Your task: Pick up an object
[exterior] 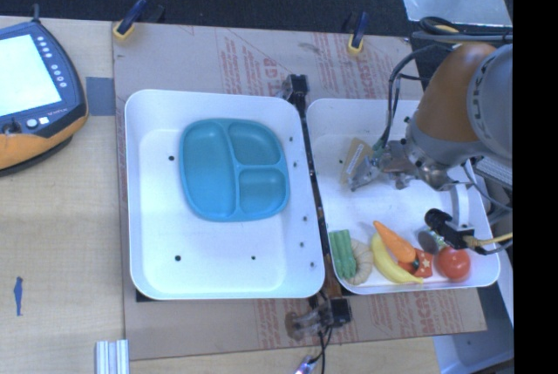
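My gripper (356, 168) hangs low in the right bin (324, 189), at its left middle, reaching in from the right. Its two fingers point left and stand apart, open, with bare white bin floor between them. Toy food lies along this bin's front edge: a green vegetable (343, 251), a yellow banana (389, 265), an orange carrot (395, 244), a small red piece (423, 265) and a red tomato (452, 263). All of it lies nearer the front than the gripper and apart from it.
The left bin (148, 189) holds a blue divided plate (234, 168). A dark divider (307, 172) runs between the bins. A tablet in an orange case (35, 93) lies at far left. Cables and a black part (445, 228) hang off the arm over the right bin's right side.
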Robot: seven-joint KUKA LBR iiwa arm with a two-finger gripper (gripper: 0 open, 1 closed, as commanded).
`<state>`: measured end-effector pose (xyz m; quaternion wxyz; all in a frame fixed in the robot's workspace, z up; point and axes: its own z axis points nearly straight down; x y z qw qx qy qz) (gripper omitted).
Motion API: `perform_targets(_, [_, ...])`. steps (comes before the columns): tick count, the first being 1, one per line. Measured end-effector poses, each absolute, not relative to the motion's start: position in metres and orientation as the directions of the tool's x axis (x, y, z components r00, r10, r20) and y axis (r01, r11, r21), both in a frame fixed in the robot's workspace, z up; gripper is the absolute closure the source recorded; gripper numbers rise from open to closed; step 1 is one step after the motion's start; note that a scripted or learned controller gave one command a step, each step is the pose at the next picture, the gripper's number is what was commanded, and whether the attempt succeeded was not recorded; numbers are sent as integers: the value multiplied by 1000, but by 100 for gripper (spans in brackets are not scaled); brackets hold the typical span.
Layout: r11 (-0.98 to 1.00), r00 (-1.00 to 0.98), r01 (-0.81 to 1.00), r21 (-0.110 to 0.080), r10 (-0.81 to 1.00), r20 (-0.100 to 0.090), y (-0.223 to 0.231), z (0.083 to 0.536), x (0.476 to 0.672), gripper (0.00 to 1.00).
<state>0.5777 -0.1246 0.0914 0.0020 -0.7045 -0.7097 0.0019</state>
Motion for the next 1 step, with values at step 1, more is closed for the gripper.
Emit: perform_targets(1, [5,-5,1000,-2,1000,1,-143,92,630,0])
